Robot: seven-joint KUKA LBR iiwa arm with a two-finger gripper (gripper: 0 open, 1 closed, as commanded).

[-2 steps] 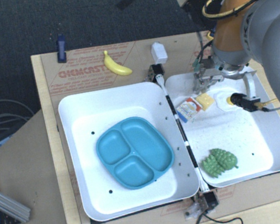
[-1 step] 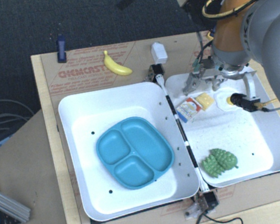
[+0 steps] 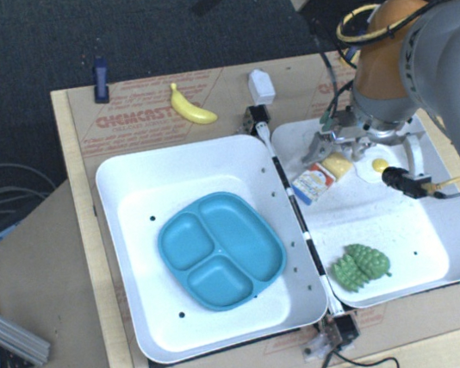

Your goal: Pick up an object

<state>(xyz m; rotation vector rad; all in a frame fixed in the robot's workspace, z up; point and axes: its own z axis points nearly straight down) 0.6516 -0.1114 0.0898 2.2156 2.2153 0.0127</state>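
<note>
Nearest the camera in the right bin (image 3: 452, 259) sits a green knobbly bunch, looks like toy broccoli or grapes (image 3: 360, 265), resting alone on the white floor close to the near wall. Over in the left bin (image 3: 149, 323), a blue divided plate (image 3: 219, 249) lies flat in the middle, three compartments facing up. Moving farther into the right bin, there's a small white, blue and red packet (image 3: 312, 184) lying just beside the divider between the two bins, with a yellow block (image 3: 338, 167) touching its right end, and a little yellow piece (image 3: 379, 167) a bit further right next to a black cable fitting (image 3: 404, 180). The claw (image 3: 339, 145) is down over that far cluster, hanging just above the yellow block, and whether it is apart or together I cannot tell from this angle. The grey arm (image 3: 443, 47) with its orange band (image 3: 388, 56) comes in from the right. Beyond the bins, on the cardboard-covered bench (image 3: 100, 244), a toy banana (image 3: 191, 107) lies at the far left.
</note>
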